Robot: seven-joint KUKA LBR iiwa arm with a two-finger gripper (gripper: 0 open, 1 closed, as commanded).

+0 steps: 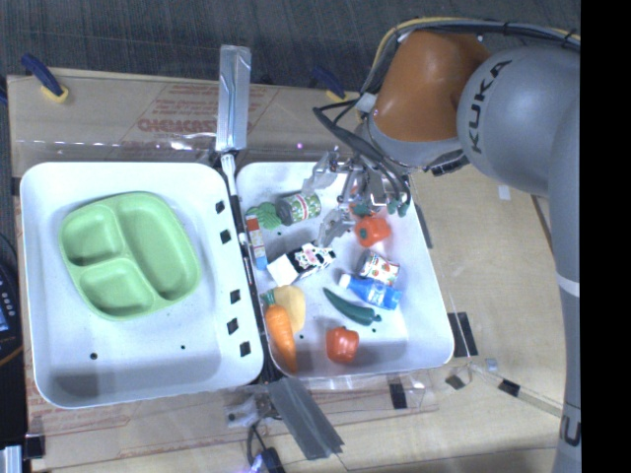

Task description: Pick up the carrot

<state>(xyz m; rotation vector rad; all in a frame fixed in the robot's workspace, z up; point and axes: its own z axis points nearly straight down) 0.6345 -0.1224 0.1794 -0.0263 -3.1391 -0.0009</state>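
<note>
The carrot [280, 335] is orange and lies lengthwise at the front left corner of the right bin [434, 304], against the bin's left wall. A pale yellow round fruit [289, 302] touches its far end. My gripper [340, 205] hangs over the back middle of the same bin, well away from the carrot, between a green bottle [296, 208] and a red tomato [373, 230]. I see nothing held in it.
Crowding the right bin are a cow-patterned piece [314, 257], a white block [283, 269], a dark green pepper [350, 308], a blue-and-white carton [373, 289], a small can [380, 267] and a red fruit [342, 343]. A green divided plate [128, 254] sits in the left bin [39, 363].
</note>
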